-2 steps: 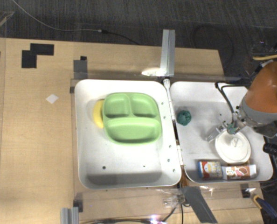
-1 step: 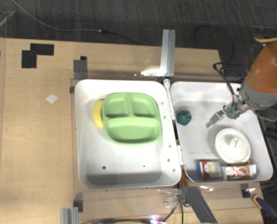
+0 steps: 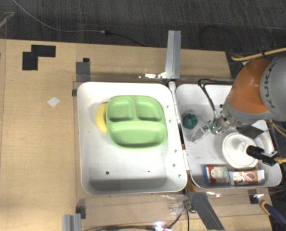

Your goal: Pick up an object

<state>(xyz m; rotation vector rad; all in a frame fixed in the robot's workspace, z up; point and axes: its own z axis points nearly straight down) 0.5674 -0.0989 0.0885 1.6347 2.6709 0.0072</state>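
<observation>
**Claw low in the right bin, teal object nearest**

The arm point(image 3: 266, 88) reaches in from the right and hangs over the right bin point(image 3: 196, 174), its orange band above the wrist. The claw point(image 3: 211, 127) sits low near the bin's middle, and from this slanted overhead view it cannot be told whether it is clenched or released — nothing is plainly seen in its grip.

Candidates lie close by. A small teal object point(image 3: 189, 120) rests on the bin floor just to the left of the claw, near the wall shared with the left bin point(image 3: 133, 184). A round white lid-like item point(image 3: 239, 150) lies just below and to the right of the claw, and a flat packet with a red and white label point(image 3: 234, 176) lies along the bin's near wall. In the left bin a green divided tray point(image 3: 135, 120) sits over a yellow thing point(image 3: 101, 118) that peeks out at its left edge — well apart from the claw.

The teal object seems the likeliest target, being nearest. To take it well, the claw would need to centre over it rather than beside it, descend squarely, and close only once the object lies between its tips. The dividing wall is near, so a sideways approach risks a bump or pushing the object against the wall. The lift should be slow and straight, since a small rounded thing could slip free.
</observation>
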